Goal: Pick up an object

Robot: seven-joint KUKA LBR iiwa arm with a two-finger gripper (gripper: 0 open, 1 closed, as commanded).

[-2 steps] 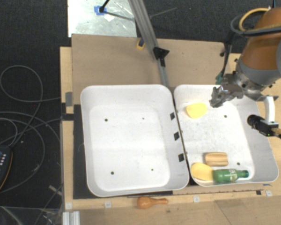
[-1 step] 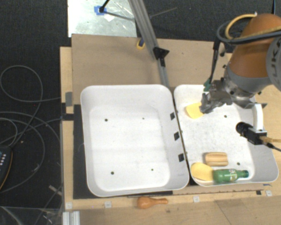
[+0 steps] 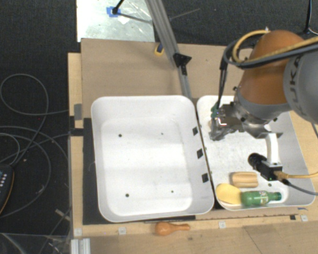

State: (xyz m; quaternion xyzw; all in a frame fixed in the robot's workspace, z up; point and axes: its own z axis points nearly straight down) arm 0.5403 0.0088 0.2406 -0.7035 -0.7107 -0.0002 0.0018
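In the right bin [image 3: 222, 157] lie a green bottle [image 3: 260, 197], a tan block [image 3: 244, 179] and a yellow rounded piece [image 3: 228, 194], all near the bin's front edge. My gripper [image 3: 218, 129] hangs over the back left part of the right bin, above its white floor and well behind those objects. The big grey and orange wrist covers much of the bin's back half. A black camera-like part [image 3: 264, 166] sticks out below the wrist, close to the tan block.
The left bin [image 3: 143, 157] sits beside the right one, joined by black clips [image 3: 200, 153]. An orange pear-shaped object [image 3: 171, 227] lies on the bench in front of the bins. A grey pole [image 3: 167, 33] slants across the back. Cables lie on the floor at left.
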